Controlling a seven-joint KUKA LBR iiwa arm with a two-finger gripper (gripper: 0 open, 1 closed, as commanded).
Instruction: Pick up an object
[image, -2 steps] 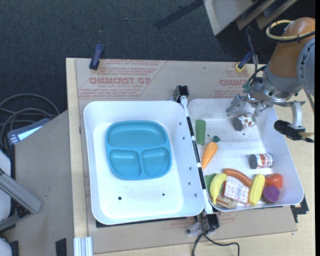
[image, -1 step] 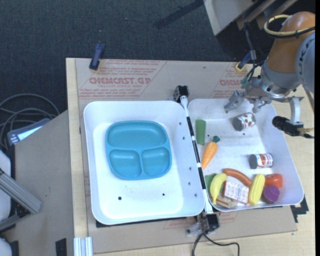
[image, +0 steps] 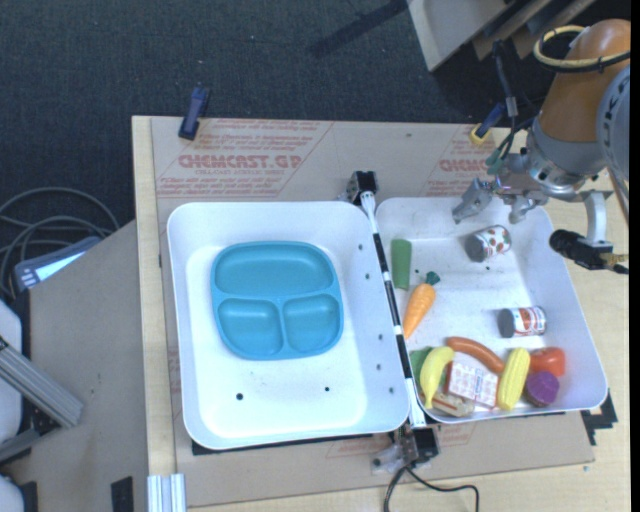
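My gripper (image: 494, 208) hangs over the back of the right bin (image: 578, 300), its two fingers spread open with nothing between them. Just below it lies a small white-and-red can (image: 490, 242) on its side, apart from the fingertips. A second can (image: 522, 321) lies further forward. An orange carrot (image: 417, 305) and a green block (image: 401, 262) lie along the bin's left wall. At the front of the bin are clustered a banana (image: 433, 372), a sausage (image: 474, 352), a snack box (image: 468, 384), a yellow corn cob (image: 514, 377), a red-orange fruit (image: 548, 360) and a purple fruit (image: 541, 388).
The left bin (image: 190, 300) holds a blue divided plate (image: 277, 298). A black clamp (image: 362, 185) sits at the back where the two bins meet. The arm's orange band (image: 585, 80) rises at the upper right. Cables lie on the floor to the left.
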